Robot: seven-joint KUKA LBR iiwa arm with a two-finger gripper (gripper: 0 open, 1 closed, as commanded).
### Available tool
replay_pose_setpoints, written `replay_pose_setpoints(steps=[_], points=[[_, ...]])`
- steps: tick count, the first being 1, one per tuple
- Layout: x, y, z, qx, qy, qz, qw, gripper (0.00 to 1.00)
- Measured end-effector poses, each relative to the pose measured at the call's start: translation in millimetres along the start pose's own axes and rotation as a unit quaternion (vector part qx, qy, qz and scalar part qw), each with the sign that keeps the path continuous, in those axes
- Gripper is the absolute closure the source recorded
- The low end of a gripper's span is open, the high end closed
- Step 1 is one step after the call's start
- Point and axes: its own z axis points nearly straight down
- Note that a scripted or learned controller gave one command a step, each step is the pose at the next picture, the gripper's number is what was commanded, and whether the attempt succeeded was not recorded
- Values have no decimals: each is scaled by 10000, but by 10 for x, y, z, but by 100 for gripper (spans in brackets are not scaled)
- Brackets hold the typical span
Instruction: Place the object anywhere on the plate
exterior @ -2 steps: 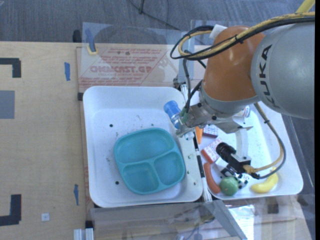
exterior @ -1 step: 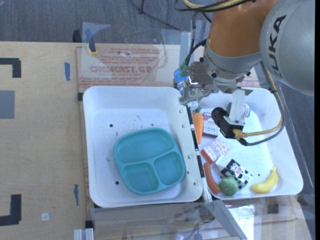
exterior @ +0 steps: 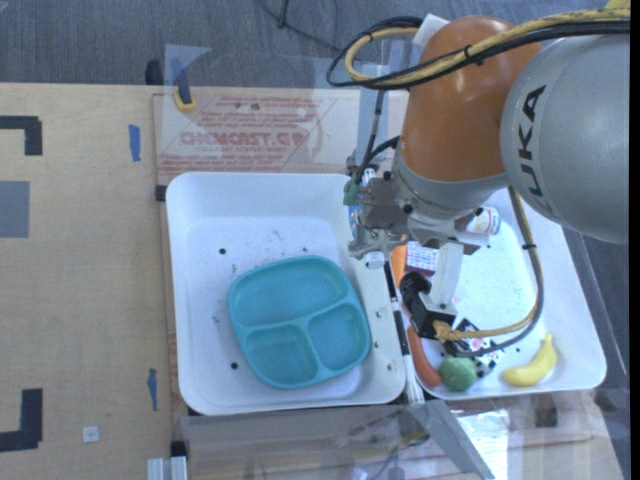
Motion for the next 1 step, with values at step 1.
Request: replay_pose_setpoints(steps=[1], points=[[-420, -131, -1189, -15, -3, -153, 9999, 100]])
